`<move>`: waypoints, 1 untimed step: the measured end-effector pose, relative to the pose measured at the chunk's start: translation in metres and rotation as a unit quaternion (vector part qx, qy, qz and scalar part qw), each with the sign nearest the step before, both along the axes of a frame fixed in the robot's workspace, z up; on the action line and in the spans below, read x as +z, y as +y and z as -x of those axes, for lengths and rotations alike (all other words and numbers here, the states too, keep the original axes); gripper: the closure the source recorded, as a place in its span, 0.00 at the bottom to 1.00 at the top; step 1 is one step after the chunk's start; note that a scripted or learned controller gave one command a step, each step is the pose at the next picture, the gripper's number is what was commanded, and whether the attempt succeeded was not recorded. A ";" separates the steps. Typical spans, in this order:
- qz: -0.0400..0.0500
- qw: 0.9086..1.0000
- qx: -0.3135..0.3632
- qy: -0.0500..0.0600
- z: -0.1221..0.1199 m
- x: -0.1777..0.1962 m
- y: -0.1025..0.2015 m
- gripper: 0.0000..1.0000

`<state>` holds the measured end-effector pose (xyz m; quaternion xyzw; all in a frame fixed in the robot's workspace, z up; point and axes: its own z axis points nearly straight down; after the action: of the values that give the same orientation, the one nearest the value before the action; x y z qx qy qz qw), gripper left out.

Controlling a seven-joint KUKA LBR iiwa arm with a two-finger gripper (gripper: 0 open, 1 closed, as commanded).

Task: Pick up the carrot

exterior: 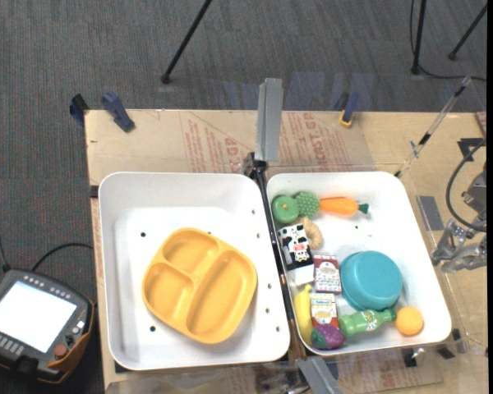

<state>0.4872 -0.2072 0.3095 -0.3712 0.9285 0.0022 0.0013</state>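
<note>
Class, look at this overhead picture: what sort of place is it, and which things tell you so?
Probably a robot lab or test bench: two white bins on a clamped cardboard-topped bench, toy food such as a carrot, and a handheld control pendant on the carpet.

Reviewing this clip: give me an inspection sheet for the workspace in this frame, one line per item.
Surface: cardboard-topped bench bearing two white bins side by side.
Job's things: carrot lies near the far edge of the right bin, green end pointing right, untouched.
Clutter: left bin holds a yellow divided plate; right bin also holds a teal bowl, an orange ball, a green bottle and small cartons.
Grippers: gripper at the right edge, outside the bins.
Cables: black cable near the arm.
Surroundings: dark carpet, stand legs, teach pendant on the floor.
</note>
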 end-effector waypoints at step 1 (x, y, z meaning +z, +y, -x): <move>-0.001 1.000 0.001 -0.001 -0.002 0.009 0.002 1.00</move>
<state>0.4890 -0.2053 0.3186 -0.3721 0.9282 0.0028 0.0022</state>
